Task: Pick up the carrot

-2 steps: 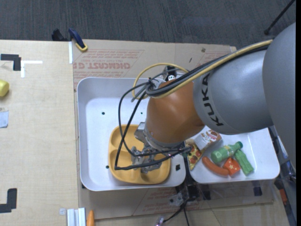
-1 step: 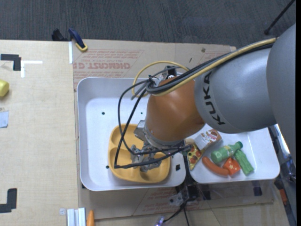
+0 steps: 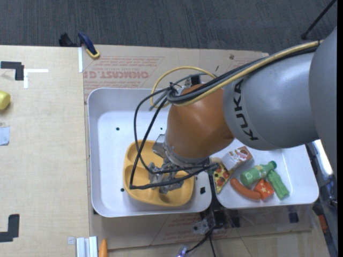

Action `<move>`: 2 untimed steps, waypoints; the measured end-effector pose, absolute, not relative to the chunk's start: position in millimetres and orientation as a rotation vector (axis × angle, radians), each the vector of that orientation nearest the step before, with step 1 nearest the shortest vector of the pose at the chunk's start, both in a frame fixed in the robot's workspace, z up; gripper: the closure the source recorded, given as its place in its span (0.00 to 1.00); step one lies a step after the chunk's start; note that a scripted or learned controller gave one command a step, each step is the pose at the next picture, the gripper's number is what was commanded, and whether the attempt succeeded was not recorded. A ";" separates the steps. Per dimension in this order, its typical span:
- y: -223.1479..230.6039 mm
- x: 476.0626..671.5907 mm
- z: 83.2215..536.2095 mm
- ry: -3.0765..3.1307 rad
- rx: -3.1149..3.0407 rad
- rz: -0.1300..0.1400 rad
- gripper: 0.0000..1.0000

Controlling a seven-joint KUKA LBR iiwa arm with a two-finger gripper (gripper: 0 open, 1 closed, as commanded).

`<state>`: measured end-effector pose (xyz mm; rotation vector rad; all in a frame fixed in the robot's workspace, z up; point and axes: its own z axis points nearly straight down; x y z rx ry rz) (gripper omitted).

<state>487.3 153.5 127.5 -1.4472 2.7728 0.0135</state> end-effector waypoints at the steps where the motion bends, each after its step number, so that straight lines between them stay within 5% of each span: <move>1: 152.1 482.4 99.1 2.703 -1.567 0.001 1.00; 2: 153.6 484.8 133.8 2.803 -1.408 0.004 1.00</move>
